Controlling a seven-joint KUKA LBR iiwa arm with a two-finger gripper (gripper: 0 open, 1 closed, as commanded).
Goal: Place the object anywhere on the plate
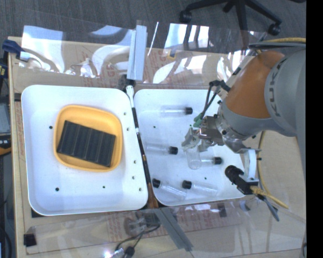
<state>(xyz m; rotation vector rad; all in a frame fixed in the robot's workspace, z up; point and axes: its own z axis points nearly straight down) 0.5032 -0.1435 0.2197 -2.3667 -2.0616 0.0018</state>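
The arm reaches in over the right-hand bin point(151, 144), and the hand point(194, 138) hangs low above that bin's floor, near its middle. A clear tube with a black cap point(194, 157) stands or hangs directly beneath the hand, touching or nearly touching it; the hand seems to grip its upper end, but the tube is transparent and the hand is small in the view, so I cannot tell whether the hand is wide, narrow or truly clamped on it.

Several more capped tubes lie around the hand on the bin floor: one beyond it point(175, 110), one just to its left point(162, 149), one close on its right point(211, 159), and two nearer the front edge point(169, 188) point(196, 186).

The yellow plate point(64, 117) sits in the left-hand bin point(37, 187), well away to the hand's left across the divider. A dark ridged block point(89, 143) rests on it, covering much of its middle.

By my reading the task is at the pick-up stage at best. No tube lies on the plate. The lift, the carry across to the other bin and the release onto the plate are all left to do, and the grasp itself is unconfirmed.
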